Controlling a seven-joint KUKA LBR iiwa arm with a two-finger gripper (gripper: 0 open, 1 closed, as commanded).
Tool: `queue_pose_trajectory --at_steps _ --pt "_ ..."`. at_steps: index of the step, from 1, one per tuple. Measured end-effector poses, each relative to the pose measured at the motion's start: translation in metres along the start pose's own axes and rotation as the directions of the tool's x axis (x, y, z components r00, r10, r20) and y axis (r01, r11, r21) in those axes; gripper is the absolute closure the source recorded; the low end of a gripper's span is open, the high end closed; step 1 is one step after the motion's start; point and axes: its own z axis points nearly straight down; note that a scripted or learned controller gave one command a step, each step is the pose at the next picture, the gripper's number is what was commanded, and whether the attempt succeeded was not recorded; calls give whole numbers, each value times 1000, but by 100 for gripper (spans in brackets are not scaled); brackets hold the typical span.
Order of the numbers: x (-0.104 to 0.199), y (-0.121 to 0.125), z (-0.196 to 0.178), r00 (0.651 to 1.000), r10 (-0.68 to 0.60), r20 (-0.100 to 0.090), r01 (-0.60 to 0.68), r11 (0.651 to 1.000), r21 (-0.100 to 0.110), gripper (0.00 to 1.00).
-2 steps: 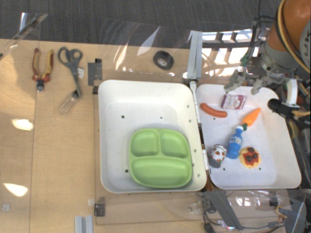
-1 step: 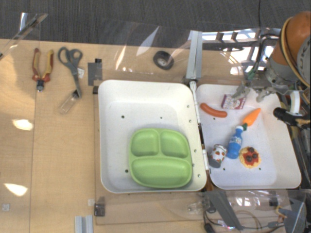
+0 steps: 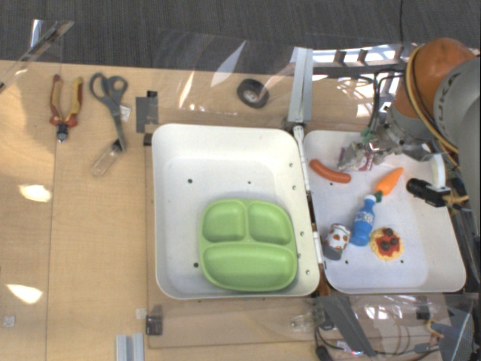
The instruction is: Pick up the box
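The claw (image 3: 366, 150) sits low at the far side of the right bin (image 3: 443, 273), just beyond the sausage (image 3: 330, 171); its opening cannot be determined. A small object at its tip may be the box, though this is unclear. The blue bottle (image 3: 364, 219) lies nearer than the sausage.

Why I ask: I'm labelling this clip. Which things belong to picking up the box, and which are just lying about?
For the job: gripper; small greyish item beside it, possibly the box, too blurred to be sure; right bin.

Lying about: sausage, carrot, blue bottle, green tray, pliers, scissors, tape roll.
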Motion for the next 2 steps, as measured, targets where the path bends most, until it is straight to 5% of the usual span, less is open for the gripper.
queue_pose_trajectory --at_steps 1,2 --pt "0 1 -12 1000 -2 1 2 1000 -1 100" --pt "1 2 -13 1000 -2 1 2 1000 -4 0"
